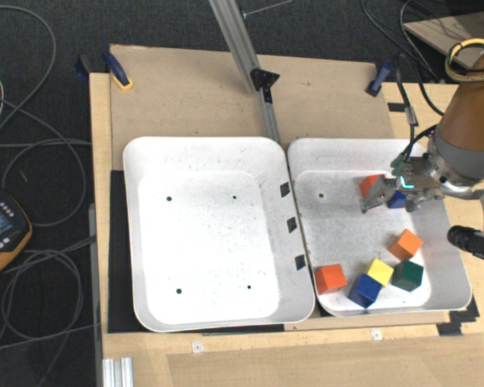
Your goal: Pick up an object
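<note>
End effector (385, 193) positioned low over the upper part of the right bin (339, 156), just beside a red block (370, 185) and a blue block (398, 201); its grip state cannot be told. Near the bin's front edge lie an orange block (406, 244), yellow block (379, 271), green block (407, 276), second blue block (363, 290) and orange-red block (331, 277). Left bin (145, 160) adjoins it on the bench (185, 79).

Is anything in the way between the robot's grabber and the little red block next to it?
Nothing visible is. The end effector is low in the right bin, right beside the red block, with no other block between them. A blue block sits close on its other side; the rest lie nearer the front.
</note>
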You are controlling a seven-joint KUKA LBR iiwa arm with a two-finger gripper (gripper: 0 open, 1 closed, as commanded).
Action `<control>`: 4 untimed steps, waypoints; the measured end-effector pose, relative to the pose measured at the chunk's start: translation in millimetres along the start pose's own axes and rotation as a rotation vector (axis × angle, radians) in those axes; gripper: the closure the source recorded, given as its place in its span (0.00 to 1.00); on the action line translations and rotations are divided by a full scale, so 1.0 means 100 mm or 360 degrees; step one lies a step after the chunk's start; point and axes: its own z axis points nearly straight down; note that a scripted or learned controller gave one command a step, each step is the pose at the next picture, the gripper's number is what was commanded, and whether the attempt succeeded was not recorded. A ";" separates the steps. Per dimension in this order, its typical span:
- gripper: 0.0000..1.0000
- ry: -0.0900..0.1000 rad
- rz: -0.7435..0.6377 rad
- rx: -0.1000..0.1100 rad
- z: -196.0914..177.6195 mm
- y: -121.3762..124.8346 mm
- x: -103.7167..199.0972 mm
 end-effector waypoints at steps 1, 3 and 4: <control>0.00 -0.0002 0.0000 -0.0009 -0.02 0.01 0.00; 0.00 0.0000 0.0002 0.0003 1.05 -0.05 -0.18; 0.00 0.0000 0.0000 -0.0002 1.21 -0.05 -0.17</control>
